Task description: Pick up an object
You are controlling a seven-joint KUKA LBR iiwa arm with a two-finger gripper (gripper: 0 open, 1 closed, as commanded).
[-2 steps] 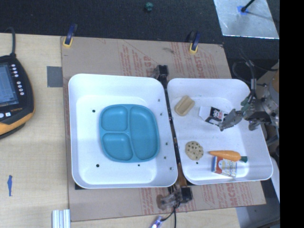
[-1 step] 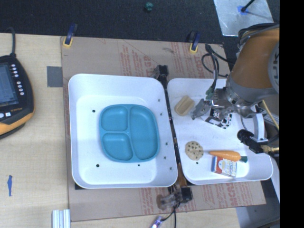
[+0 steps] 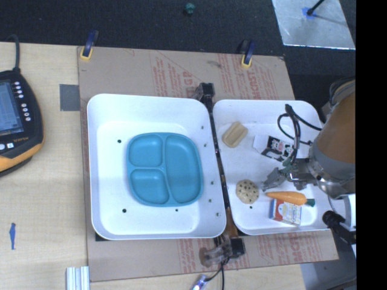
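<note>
The right bin (image 3: 257, 110) holds several small items. A tan bread-like piece (image 3: 234, 134) lies at its far left, and a round speckled cookie (image 3: 247, 191) sits near its front left. An orange carrot (image 3: 287, 196) lies just above a small orange-and-white carton (image 3: 286, 212). A white packet with dark print (image 3: 272, 145) rests in the middle. My gripper (image 3: 273, 179) reaches in from the right, low over the bin. It sits between the cookie and the carrot, just above the carrot's left end. Nothing is visibly held in it.
The left bin (image 3: 97, 162) holds a blue divided plate (image 3: 164, 168). A black cable (image 3: 290, 122) loops over the far right of the right bin. A teach pendant (image 3: 15, 122) lies on the bench at far left. Clamps (image 3: 207, 91) join the bins.
</note>
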